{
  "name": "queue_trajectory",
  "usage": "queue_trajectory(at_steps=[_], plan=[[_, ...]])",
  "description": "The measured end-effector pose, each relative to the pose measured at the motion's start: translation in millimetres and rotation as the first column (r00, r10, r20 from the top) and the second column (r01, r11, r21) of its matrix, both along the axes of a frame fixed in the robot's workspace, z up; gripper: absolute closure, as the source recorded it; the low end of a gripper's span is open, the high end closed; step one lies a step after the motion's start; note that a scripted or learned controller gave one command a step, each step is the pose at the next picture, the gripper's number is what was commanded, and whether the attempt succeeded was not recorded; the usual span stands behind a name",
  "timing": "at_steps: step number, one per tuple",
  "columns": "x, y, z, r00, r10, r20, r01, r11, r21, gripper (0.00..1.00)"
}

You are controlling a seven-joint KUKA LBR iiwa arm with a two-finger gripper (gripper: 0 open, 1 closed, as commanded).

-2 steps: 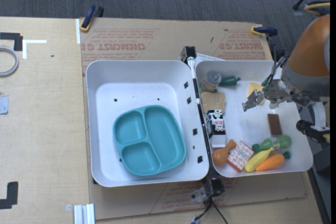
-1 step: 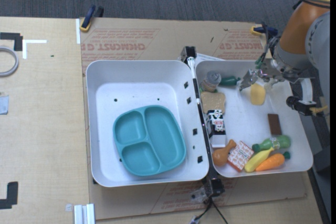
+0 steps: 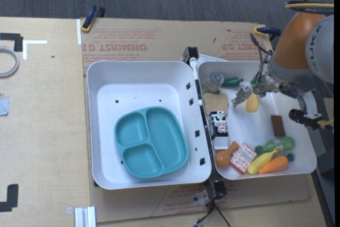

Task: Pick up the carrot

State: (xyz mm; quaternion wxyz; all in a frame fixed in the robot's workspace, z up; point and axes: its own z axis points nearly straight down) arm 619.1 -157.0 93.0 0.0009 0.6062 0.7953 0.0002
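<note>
The carrot [image 3: 274, 164] lies untouched at the near edge of the right bin [image 3: 305, 167], an orange tapered shape resting flat, just beside a yellow banana-like piece [image 3: 260, 161] on its left and just near of a green vegetable [image 3: 276, 145]. By the look of things nothing of the pick is done: the gripper [image 3: 245, 94] hangs over the far-middle part of the same bin, well apart from the carrot. Whether its grip is wide or closed I cannot tell from this slant, and nothing is visibly caught in it. A pale yellow rounded piece [image 3: 252, 103] sits just beside the gripper tip; whether they touch I cannot tell. What is left, in my judgement, is the whole job: travel toward the near side, descend, close, lift.

The bins are smooth, glossy white plastic with rounded corners and shallow walls. The left bin [image 3: 101, 114] bears a teal tray [image 3: 151, 142] with three compartments, matte and softly rounded. The toy foods in the right bin look like hard moulded plastic: a brown block [image 3: 277, 125], a tan flat slab [image 3: 214, 101], an orange drumstick-like shape [image 3: 226, 156] and a small printed packet [image 3: 243, 157]. The carrot's smooth, slim taper and close neighbours may make a clean grasp awkward
</note>
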Motion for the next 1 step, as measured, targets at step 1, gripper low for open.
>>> queue_trajectory(at_steps=[1], plan=[[9.4,-56.0,0.0,0.999,0.053,0.001,-0.053,0.999,-0.001,0.0]])
